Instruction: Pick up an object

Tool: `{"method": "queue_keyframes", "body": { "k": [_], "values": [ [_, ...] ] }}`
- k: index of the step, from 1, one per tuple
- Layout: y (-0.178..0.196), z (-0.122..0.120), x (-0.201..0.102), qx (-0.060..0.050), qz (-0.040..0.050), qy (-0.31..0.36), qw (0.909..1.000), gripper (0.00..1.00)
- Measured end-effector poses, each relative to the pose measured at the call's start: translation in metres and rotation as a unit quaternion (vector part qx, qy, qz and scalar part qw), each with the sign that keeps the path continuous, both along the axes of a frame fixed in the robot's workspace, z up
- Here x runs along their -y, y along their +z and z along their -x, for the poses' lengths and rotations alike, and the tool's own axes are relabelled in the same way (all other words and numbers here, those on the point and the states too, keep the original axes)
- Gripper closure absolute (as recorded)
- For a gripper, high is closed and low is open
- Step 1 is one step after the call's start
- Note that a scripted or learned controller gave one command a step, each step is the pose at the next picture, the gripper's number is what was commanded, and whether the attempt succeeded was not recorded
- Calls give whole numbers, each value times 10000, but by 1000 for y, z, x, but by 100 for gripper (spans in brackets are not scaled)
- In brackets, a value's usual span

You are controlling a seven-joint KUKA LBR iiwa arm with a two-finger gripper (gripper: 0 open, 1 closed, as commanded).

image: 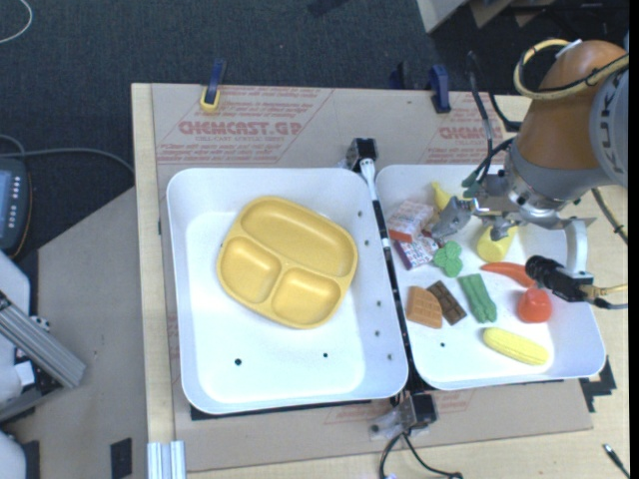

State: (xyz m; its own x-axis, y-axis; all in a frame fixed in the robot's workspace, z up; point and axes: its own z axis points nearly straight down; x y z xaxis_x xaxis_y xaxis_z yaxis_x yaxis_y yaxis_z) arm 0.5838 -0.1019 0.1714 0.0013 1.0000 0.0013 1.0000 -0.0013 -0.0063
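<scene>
**Crowded toys leave little room for a clean grasp**

Whether the jaws stand wide or narrow cannot be told; the gripper point(457, 218) hangs low over the right bin point(589, 352), its grey tip blurred against the toys beneath, and nothing is seen between them. Taking the green round piece point(448, 258) as landmark: it lies just below the tip, the likeliest thing to pick. Left of it rests a flat printed packet point(411, 236). Below it lie a brown wedge point(424, 307) and a green cucumber point(477, 297), close together. To its right are a yellow lump point(496, 242), an orange-red chili point(509, 270) and a red tomato point(534, 305); farther below right, a corn cob point(516, 345). Far left sits the yellow divided plate point(288, 260).

The risk, as I judge it, is a descent that lands on the packet's edge or nudges the round piece away, so the closing grasps nothing, or pinches two toys at once.
</scene>
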Motion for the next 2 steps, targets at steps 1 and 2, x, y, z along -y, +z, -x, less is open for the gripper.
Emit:
{"method": "queue_keyframes", "body": {
  "k": [1, 2],
  "values": [
    [-62, 7, -4, -8, -4, 4, 10000, 0],
    [-83, 5, -5, 39, -15, 7, 10000, 0]
  ]
}}
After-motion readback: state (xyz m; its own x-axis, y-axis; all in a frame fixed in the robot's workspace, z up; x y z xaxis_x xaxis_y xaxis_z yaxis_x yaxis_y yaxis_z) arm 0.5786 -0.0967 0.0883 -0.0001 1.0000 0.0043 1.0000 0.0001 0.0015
